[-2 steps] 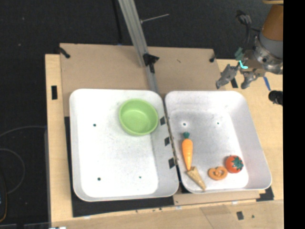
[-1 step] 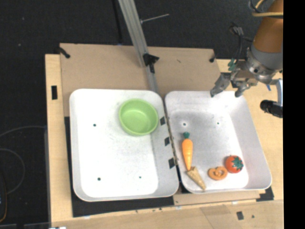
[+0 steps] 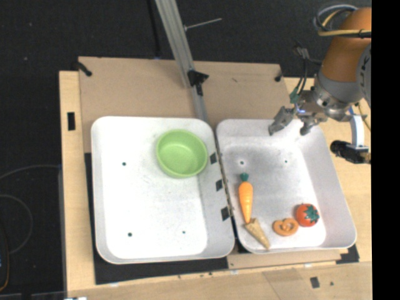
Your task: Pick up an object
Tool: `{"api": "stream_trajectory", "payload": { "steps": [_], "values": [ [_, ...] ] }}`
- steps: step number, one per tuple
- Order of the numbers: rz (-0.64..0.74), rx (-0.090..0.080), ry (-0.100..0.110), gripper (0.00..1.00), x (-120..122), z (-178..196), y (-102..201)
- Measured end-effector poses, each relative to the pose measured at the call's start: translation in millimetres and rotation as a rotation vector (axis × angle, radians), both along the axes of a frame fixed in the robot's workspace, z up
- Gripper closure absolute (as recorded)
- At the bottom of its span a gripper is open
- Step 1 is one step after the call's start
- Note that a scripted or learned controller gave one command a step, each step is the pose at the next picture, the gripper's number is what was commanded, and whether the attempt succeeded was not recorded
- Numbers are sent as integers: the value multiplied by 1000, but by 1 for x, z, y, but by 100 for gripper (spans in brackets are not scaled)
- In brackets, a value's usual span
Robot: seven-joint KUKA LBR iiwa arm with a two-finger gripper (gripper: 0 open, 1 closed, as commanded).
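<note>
My gripper (image 3: 292, 125) hangs over the far edge of the right bin (image 3: 325, 161), its two fingers spread apart and open with nothing between them. In that bin a toy carrot (image 3: 245, 196) lies along the left wall. A pale cone-shaped piece (image 3: 257, 233) rests just below the carrot. Near the front right corner sit a small orange ring-shaped piece (image 3: 285, 226) and a red tomato (image 3: 307, 215). All of these lie well toward the front of the bin, away from the gripper. A green bowl (image 3: 181, 154) sits in the left bin (image 3: 119, 192), upper right part.
A grey metal pole (image 3: 178, 42) slants from the top of the view down to the gap between the bins. The bins rest on a tan board (image 3: 137, 86). The middle of the right bin is bare.
</note>
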State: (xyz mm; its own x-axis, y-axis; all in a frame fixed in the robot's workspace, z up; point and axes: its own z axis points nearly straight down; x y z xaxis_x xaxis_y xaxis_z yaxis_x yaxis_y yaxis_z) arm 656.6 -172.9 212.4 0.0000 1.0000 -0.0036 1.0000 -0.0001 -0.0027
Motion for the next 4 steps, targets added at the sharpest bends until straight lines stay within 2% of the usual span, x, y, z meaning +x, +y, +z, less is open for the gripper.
{"api": "stream_trajectory", "payload": {
  "steps": [1, 2, 3, 4],
  "values": [
    [2, 0, -3, 0, 7, -42, -1],
    [4, -3, -8, 100, 8, -30, -2],
    [4, 3, -11, 100, 10, 25, -3],
    [5, 2, -5, 100, 10, 20, -4]
  ]
}}
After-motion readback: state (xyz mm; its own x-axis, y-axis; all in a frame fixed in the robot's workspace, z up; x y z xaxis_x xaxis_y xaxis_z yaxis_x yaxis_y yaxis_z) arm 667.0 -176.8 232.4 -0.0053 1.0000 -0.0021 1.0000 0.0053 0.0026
